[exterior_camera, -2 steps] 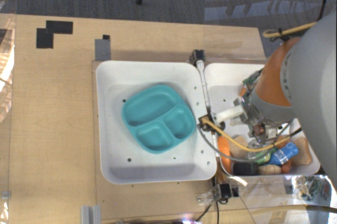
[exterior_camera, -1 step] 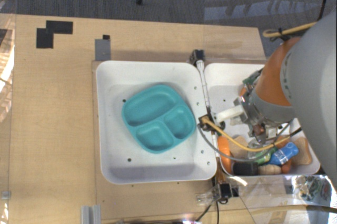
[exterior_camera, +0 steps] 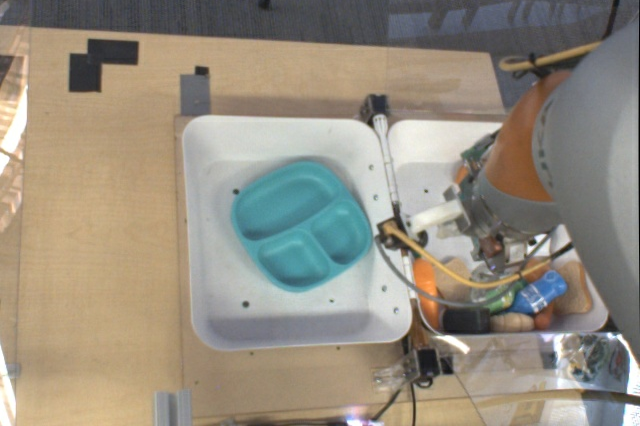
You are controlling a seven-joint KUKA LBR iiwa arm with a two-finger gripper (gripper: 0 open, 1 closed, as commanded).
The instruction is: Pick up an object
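The right bin holds several small objects heaped at its near end: an orange piece, a blue item, a black item, a tan lump and a small red piece. My arm's grey wrist and orange band reach over this bin from the right. The gripper hangs low over the heap, just above the orange piece and the blue item, and the wrist and yellow cable hide most of it. Nothing can be seen held in it.
The left bin holds a teal divided plate. A black and silver fixture runs along the ridge between the bins. Cables and a connector lie at the bench's front edge. Wooden bench surface spreads to the left.
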